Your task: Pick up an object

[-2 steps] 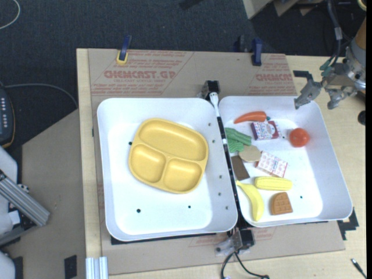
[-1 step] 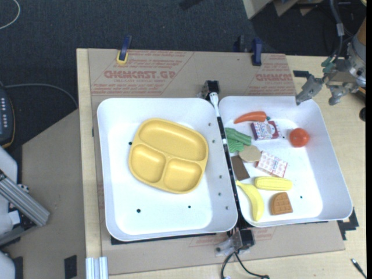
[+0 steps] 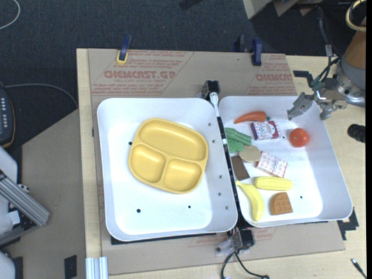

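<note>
Waffle [image 3: 281, 203]: one brown piece at the near edge of the right bin [image 3: 334, 173], beside a banana [image 3: 251, 199] and a corn cob [image 3: 273, 183].
Tomato [image 3: 299, 137]: one, red, far side, just below the gripper.
Gripper [image 3: 311, 108]: fingers spread wide, holding nothing, over the bin's far right corner.
Arm [image 3: 352, 68]: enters from the right, wrist angled down-left.
Left bin [image 3: 116, 173]: one yellow divided plate [image 3: 167, 154].

Arm [image 3: 356, 68] reaches in, jaws spread, holding nothing.
</note>
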`<state>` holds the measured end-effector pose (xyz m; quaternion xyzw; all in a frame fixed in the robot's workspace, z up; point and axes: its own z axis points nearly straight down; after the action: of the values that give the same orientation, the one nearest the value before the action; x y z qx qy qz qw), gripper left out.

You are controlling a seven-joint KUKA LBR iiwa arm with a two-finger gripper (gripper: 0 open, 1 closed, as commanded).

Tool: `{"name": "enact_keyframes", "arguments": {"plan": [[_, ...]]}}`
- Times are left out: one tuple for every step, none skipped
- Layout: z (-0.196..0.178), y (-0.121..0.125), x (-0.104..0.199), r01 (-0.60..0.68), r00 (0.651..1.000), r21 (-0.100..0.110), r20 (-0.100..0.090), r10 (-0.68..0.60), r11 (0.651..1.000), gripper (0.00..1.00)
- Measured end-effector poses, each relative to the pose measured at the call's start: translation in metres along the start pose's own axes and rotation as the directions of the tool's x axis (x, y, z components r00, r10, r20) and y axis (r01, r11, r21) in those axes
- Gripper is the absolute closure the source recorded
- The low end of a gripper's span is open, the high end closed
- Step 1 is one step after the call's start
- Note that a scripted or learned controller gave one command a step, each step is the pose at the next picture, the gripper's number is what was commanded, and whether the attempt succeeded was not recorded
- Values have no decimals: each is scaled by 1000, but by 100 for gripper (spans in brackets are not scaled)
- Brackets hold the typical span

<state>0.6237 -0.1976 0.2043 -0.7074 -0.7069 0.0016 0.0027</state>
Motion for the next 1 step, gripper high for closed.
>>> {"name": "enact_keyframes", "arguments": {"plan": [[43, -1, 0, 1, 1000, -1, 0, -1, 1000, 0]]}}
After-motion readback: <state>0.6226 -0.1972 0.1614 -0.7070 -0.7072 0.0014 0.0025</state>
